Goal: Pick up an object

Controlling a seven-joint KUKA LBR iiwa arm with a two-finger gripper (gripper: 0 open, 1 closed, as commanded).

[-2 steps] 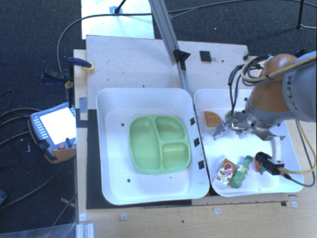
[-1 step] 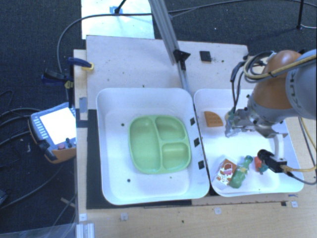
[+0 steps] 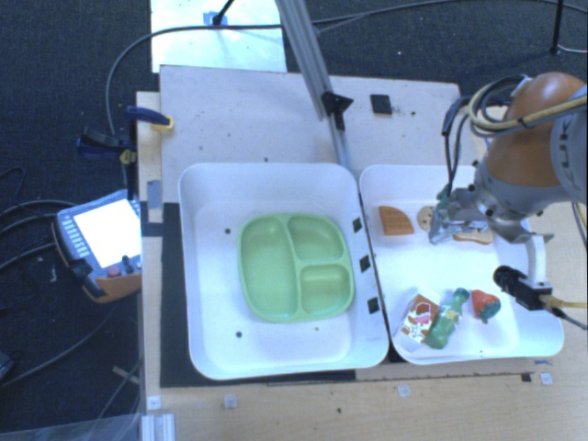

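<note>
Much bare floor surrounds pincer (image 3: pixel 447 223) in right bin (image 3: pixel 551 343).

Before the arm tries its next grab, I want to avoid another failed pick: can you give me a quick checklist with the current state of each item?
1. Gripper over the right bin: ok.
2. Object near the gripper: ok, a tan piece lies right beside it, and an orange wedge to its left.
3. Fingers open for the grab: cannot tell.
4. Object already between the fingers: cannot tell.
5. Other items out of the way: ok, the green bottle and red toy lie at the bin's near end.
6. Green plate in the left bin: ok.
</note>
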